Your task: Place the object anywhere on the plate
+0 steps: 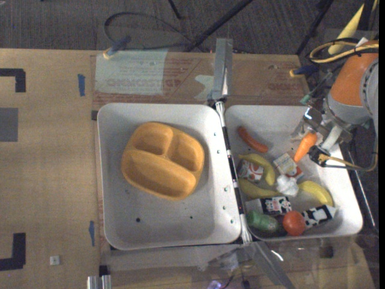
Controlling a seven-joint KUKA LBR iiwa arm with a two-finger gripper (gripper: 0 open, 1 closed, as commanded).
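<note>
Carrot (305, 147) hangs between the jaws (309, 142) above right bin (352, 206).

Two bins sat side by side on the desk (48, 161). In the left bin (114, 221) the plate (162, 159) lay toward the rear. My claw (317, 138) hung over the right bin (349, 218) at its right rear, a carrot (305, 147) between its fingers. Left of it lay a sausage (252, 139). Nearer the front were two bananas (263, 164), small cartons (275, 205), a tomato (294, 223) and a lime (262, 221), crowded together.
</note>
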